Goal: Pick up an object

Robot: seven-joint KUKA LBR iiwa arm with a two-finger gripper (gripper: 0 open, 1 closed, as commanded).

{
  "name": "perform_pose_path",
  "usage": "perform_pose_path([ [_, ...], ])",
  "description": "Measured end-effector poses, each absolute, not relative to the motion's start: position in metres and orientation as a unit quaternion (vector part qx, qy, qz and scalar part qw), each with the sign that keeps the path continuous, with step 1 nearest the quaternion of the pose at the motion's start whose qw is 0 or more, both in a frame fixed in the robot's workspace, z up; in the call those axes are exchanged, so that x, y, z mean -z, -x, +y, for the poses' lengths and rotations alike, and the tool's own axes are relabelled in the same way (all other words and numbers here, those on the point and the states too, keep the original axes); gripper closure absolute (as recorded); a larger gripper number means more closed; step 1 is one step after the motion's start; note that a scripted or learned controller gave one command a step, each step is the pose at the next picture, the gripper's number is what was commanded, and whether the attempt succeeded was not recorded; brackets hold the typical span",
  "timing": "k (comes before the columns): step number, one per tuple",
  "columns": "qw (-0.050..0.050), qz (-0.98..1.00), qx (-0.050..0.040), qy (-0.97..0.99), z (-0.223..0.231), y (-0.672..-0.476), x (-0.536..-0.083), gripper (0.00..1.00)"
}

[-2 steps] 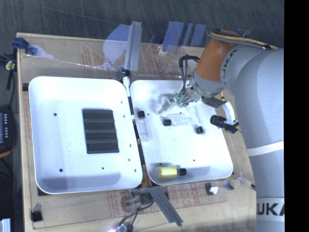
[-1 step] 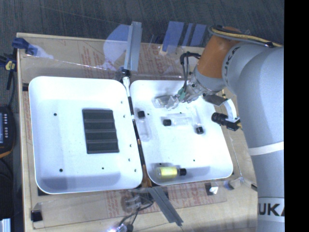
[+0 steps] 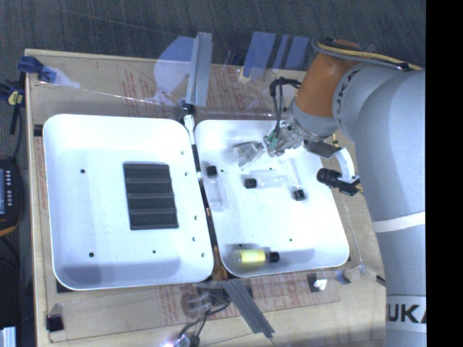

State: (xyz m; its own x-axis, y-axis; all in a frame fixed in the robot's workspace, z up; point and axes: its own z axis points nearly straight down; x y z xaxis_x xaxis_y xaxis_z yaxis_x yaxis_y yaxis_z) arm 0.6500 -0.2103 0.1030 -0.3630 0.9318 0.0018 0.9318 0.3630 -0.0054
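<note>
Camera view: gripper [image 3: 275, 144] low over right bin [image 3: 329, 230] far side, beside crumpled clear wrapper [image 3: 246, 152]. Finger state: can't tell. Approach/grasp step, nothing seen held. Next: close on wrapper, lift straight up.

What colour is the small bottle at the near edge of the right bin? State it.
Yellow, with a dark cap; the bottle shows in the camera view.

1 fixed overhead camera, slanted down over 2 bins [image 3: 116, 125]
</note>
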Motion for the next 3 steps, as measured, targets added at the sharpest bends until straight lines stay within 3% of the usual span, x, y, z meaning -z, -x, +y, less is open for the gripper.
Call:
perform_pose_path([
  [1,0.005,-0.839,-0.0024,0.545,-0.154,-0.655,-0.091,0.00],
  [2,-0.001,-0.860,-0.0003,0.510,-0.211,-0.658,-0.102,0.00],
  [3,0.002,-0.870,-0.0017,0.492,-0.158,-0.657,-0.095,0.00],
])
